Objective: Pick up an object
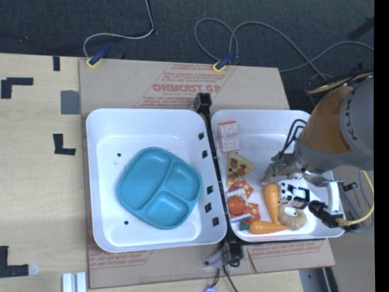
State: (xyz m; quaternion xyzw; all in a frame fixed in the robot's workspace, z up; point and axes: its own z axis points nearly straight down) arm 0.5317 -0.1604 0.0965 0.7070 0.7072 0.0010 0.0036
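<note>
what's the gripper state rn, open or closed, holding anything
gripper: cannot tell whether open or closed, or whether it holds anything; it is down in the right bin.

I see a blue three-compartment plate (160, 188) lying in the view's left white bin (100, 132), which sits on a printed cardboard sheet (176, 84) with a yellow clamp (94, 60) and a blue clamp (225, 61) at its far edge.

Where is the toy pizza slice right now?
In the camera view, the pizza slice lies in the right bin, near its left wall, just below the small carton.
</note>
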